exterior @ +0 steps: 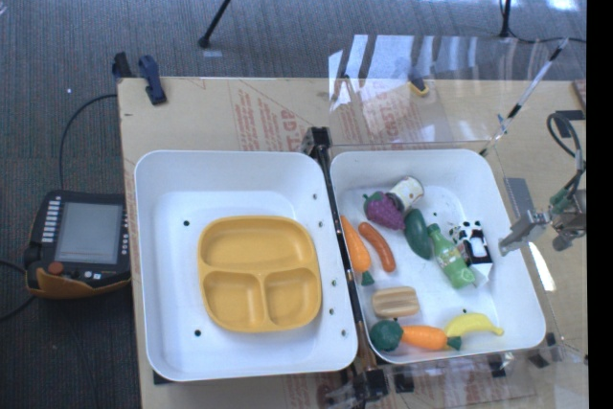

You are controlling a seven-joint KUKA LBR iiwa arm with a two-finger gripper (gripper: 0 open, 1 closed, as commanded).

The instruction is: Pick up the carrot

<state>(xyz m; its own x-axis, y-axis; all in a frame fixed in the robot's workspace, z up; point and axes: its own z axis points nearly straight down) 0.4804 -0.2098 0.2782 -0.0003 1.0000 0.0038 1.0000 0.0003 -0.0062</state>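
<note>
The orange plastic carrot with a green top (421,337) lies flat near the right white bin's (522,287) front-left corner, untouched because the grey metal gripper (560,225), its opening impossible to judge, hangs beyond the bin's right rim.

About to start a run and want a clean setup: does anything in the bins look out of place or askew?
One thing: a carrot lies against the left wall of the right bin, tilted along the divider rather than flat on the floor. A second carrot lies flat near the front. Nothing looks spilled or damaged.
</note>
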